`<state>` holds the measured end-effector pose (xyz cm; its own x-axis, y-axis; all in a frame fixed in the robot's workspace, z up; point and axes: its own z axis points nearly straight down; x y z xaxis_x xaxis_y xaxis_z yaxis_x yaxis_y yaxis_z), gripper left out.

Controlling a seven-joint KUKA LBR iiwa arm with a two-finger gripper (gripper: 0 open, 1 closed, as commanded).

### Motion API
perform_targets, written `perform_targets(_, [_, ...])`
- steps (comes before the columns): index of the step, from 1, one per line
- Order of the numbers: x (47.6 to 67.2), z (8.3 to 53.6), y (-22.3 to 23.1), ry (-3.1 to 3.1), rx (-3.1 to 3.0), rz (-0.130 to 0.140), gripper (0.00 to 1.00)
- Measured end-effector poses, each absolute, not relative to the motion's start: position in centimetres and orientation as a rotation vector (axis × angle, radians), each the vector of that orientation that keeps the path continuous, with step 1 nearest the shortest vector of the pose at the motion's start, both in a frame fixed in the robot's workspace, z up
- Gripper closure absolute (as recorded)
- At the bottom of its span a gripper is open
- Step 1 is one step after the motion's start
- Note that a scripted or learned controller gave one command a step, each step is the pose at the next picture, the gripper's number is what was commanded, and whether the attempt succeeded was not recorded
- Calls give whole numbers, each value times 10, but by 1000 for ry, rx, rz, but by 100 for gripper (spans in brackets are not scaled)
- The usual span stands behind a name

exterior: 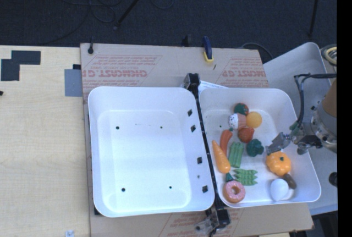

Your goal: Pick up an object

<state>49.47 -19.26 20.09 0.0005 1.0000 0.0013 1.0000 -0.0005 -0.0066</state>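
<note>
A KUKA arm reaches in from the three o'clock side of the bench, its gripper [279, 143] poised low over the right bin [300, 104], where a heap of toy food awaits a pick. The nearest candidate is the orange pumpkin [279, 163], lying just beside the gripper toward six o'clock; whether metal touches it cannot be told at this slant, and nothing is visibly held. The state of the gripper itself is too small and dark to judge. At nine o'clock from the gripper, also near, sits a green broccoli floret [254, 147]; beyond it a red piece [245, 133], a yellow ball [253, 119], a pale speckled ball [236, 120] and a dark green-and-red piece [240, 109] cluster toward eleven o'clock. Two carrot-like pieces lie lengthwise along the bin's left side: the larger carrot [221, 158], long axis running roughly from eleven to five o'clock, and a slimmer red-orange one [225, 139] (possibly a chilli) nearly upright in the frame. Between them and the broccoli rests one ridged green vegetable [236, 154], with a green pea pod [246, 176] below it. One pink doughnut [235, 191] and one white egg [279, 189] hold the bin's six o'clock edge, the egg just past the pumpkin. The left bin [99, 120] shows bare white floor. A short drop toward six o'clock looks the likeliest route to a grasp.
</note>
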Motion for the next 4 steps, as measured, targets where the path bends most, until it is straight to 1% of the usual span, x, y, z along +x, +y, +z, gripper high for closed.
perform_targets(1, [549,95,-146,-2217,-2209,6,0])
perform_targets(2, [608,84,-128,-2223,-2215,3,0])
perform_targets(3, [606,91,-129,-2217,-2212,10,100])
perform_targets(4, [645,159,-89,-2223,-2216,2,100])
